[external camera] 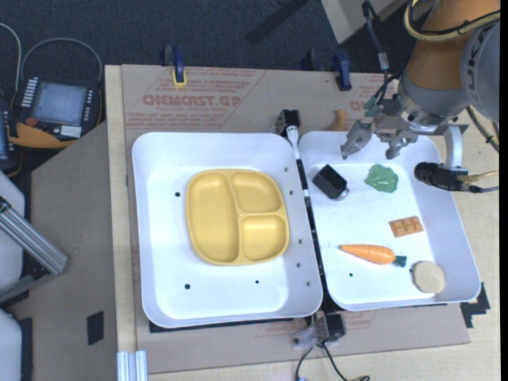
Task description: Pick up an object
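Objects in right bin (456, 236): 5, 1 each, including carrot (367, 253) and black block (329, 182); pincer (375, 143) spread open, holding nothing.

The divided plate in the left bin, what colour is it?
Pale yellow divided plate, clearest in the camera view.

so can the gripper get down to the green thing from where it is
Probably yes. The gripper hangs open above the right bin's far edge, the green object lies apart from the black block, with nothing over it.
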Controlling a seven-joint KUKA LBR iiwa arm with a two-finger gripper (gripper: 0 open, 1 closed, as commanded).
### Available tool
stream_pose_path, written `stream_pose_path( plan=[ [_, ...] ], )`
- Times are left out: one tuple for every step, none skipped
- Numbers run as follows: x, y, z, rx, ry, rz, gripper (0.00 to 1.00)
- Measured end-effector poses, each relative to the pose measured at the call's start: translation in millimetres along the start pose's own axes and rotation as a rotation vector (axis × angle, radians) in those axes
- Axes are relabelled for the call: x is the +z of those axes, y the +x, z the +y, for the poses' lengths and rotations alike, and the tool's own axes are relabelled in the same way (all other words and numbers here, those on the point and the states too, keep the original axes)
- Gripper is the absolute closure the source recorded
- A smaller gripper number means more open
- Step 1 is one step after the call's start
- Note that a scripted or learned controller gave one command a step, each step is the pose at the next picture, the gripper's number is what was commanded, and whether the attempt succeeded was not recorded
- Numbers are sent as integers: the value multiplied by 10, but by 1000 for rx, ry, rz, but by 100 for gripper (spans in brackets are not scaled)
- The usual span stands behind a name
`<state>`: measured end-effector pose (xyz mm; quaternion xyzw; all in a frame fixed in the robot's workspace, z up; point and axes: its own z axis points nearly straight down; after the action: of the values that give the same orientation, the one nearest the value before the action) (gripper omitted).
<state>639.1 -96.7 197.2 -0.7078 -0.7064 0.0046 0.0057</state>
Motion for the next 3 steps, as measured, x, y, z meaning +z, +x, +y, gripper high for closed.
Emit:
stream_pose_path(
  plan=[
    [-84, 2, 30, -2, -14, -1, 0],
    [497, -57, 96, -2, -9, -1, 0],
    [900, -63, 176, -3, -28, -3, 0]
  ],
)
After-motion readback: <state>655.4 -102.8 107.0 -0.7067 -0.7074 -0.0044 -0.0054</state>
